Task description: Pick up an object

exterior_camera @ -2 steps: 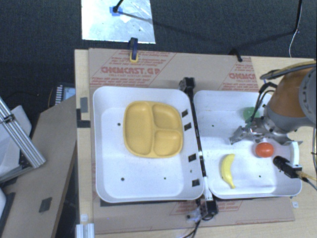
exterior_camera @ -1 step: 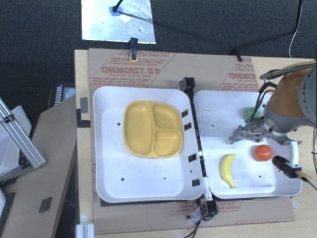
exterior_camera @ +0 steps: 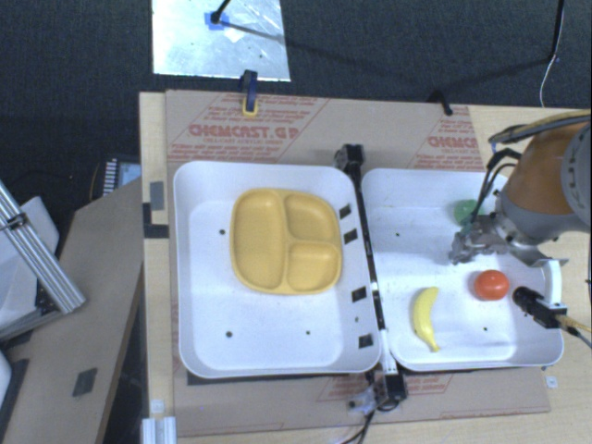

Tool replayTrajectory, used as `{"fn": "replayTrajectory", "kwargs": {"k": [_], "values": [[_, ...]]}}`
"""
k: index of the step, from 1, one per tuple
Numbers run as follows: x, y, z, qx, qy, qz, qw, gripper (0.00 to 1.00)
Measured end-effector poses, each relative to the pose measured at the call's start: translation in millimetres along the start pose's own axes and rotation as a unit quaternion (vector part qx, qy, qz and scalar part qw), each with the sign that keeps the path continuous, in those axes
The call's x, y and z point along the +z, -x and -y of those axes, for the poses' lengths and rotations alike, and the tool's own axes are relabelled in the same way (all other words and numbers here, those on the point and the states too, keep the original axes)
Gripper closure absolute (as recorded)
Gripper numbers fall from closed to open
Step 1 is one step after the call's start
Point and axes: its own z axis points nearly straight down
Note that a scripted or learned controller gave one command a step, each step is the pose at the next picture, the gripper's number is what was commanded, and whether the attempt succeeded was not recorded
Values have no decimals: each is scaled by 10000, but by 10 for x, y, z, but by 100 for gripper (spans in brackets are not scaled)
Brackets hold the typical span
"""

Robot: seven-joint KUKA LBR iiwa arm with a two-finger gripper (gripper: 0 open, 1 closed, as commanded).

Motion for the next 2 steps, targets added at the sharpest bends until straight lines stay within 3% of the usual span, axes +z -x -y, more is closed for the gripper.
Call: {"fn": "replayTrajectory", "kwargs": {"k": [2], "values": [[-1020,123,47,-10,3,2,10000,100]]}}
